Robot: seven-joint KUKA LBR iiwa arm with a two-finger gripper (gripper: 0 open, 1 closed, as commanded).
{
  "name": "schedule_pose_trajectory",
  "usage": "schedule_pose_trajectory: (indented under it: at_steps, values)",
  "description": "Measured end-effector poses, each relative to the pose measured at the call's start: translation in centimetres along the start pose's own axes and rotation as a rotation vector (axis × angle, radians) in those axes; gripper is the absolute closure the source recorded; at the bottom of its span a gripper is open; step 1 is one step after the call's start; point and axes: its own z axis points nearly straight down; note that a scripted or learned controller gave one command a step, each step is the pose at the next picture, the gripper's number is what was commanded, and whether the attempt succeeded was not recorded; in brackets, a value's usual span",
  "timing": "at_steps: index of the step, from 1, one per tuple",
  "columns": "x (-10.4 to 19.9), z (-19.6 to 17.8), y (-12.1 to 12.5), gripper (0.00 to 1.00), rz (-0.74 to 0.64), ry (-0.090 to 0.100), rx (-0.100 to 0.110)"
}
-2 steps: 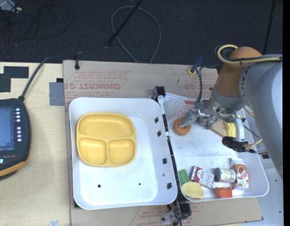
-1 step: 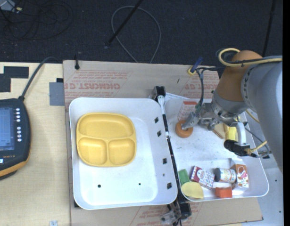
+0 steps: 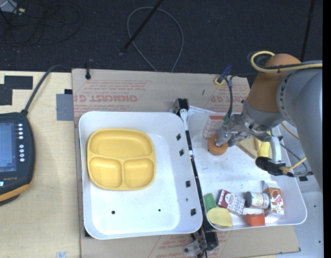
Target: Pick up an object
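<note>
The gripper (image 3: pixel 225 137) hangs low over the upper left part of the right bin (image 3: pixel 294 219), with the grey arm coming in from the right. Directly beneath and touching it in this view is a round orange object (image 3: pixel 217 147); whether the object is gripped cannot be seen. A clear packet with pink print (image 3: pixel 210 125) lies just behind it. Along the bin's front lie a red and white carton (image 3: pixel 231 200), a small bottle (image 3: pixel 256 199), a second carton (image 3: pixel 276 201), a red block (image 3: pixel 255 219), a yellow rounded piece (image 3: pixel 220 217) and a green piece (image 3: pixel 209 200).
The left bin (image 3: pixel 100 219) holds a yellow divided plate (image 3: pixel 121 158). A tan wedge (image 3: pixel 252 146) and a yellow item (image 3: pixel 263 149) lie under the arm's wrist. A black divider (image 3: pixel 188 155) separates the bins. A teach pendant (image 3: pixel 9 155) rests at the far left.
</note>
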Motion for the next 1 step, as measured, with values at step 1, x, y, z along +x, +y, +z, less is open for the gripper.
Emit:
schedule_pose_trajectory:
  at_steps: [1]
  values:
    - [5.62,-11.48,-2.77,1.00,0.001,-0.007,0.008]
